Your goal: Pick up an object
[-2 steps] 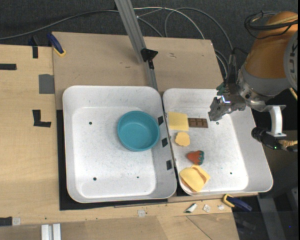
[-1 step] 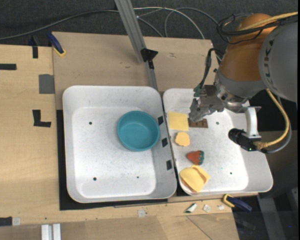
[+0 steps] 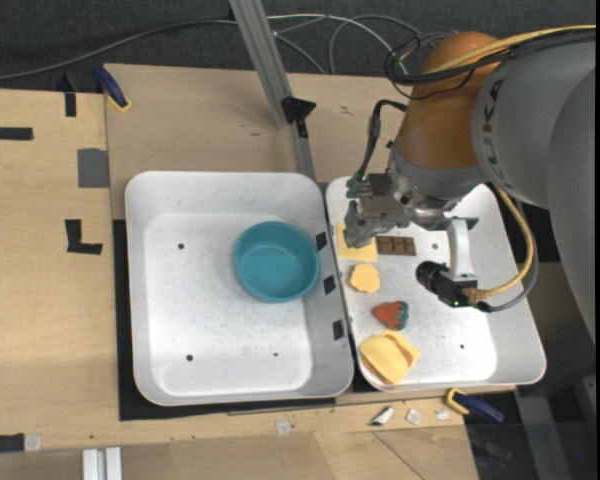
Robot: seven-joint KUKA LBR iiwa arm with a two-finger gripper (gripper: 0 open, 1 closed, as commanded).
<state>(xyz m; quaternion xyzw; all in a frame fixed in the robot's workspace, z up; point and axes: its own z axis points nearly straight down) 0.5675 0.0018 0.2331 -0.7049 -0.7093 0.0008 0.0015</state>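
Objects for picking lie in the right-hand bin: a pale yellow flat piece at the bin's ten o'clock, a brown chocolate-like bar just beside it, a small yellow round piece below, a red-and-green item – possibly a strawberry toy – near the middle, and a larger yellow wedge at about seven o'clock. All of them rest on the bin floor, so nothing appears lifted and the pick, as I judge it, is yet to be completed. The gripper hangs low over the ten o'clock corner, right above or touching the pale yellow flat piece; whether it is spread or closed cannot be told from this slant, and nothing is visibly held. The arm reaches in from three o'clock, its orange band high above the wrist, the wrist pointing steeply downward – cables loop around it. A teal bowl sits alone in the left-hand bin, towards that bin's two o'clock, well apart from the gripper.
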